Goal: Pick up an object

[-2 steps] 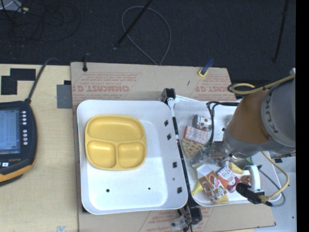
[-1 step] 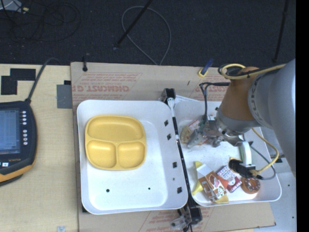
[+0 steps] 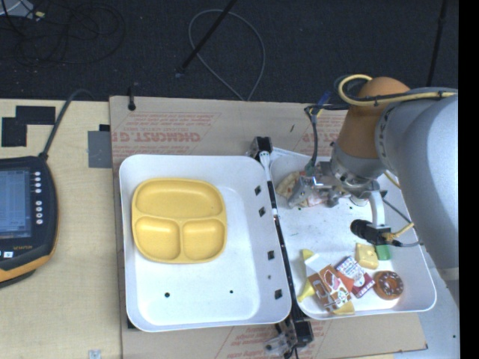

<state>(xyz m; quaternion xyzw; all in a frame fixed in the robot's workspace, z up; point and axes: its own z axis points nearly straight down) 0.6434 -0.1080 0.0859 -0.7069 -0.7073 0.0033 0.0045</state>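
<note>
So the arm's claw [image 3: 323, 189] is low in the right bin [image 3: 423, 294], down in a blurry pile of small things [image 3: 293, 189]. I cannot tell if it grips anything. Nothing looks lifted yet, so the pick is still to do.

Divided tray [image 3: 179, 220] in left bin [image 3: 150, 305]; small items [image 3: 348, 279] in right bin [image 3: 419, 294]

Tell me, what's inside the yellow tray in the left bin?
Nothing visible: the yellow tray shows three bare compartments, one long and two smaller. It lies flat in the left bin, so whatever might be beneath it is covered.
</note>
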